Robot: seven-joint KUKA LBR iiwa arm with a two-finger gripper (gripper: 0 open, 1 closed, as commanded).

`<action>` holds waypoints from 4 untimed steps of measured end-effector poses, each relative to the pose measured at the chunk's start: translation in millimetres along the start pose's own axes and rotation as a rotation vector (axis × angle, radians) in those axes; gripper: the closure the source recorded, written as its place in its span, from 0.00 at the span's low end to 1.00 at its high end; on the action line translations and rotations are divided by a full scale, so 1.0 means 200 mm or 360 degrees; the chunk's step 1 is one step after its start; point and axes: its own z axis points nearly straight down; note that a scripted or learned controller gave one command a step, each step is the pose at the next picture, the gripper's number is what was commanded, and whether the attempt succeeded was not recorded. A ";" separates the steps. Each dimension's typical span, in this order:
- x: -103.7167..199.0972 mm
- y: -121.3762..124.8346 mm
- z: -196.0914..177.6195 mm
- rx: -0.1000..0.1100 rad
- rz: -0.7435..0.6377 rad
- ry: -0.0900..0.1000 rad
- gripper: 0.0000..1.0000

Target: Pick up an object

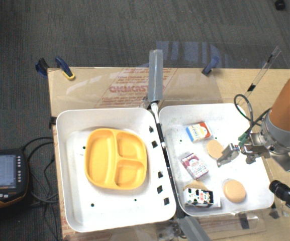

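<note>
Pincer (228,154) hovering open and empty beside small round tan disc (214,148) in right white bin (180,119); nothing picked yet.

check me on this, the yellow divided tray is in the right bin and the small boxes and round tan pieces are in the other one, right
Not quite. The camera view shows the yellow divided tray lying in the left bin, not the right one. The small boxes and round tan pieces are indeed in the other one, the right bin, where the pincer is.
</note>
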 end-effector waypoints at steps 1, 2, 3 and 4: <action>0.12 0.20 0.57 0.0001 0.0000 0.0000 0.00; 0.24 0.35 0.83 -0.0003 0.0000 -0.0001 0.00; 0.23 0.34 0.79 0.0001 0.0015 0.0003 1.00; 0.26 0.30 0.33 -0.0004 0.0000 -0.0003 1.00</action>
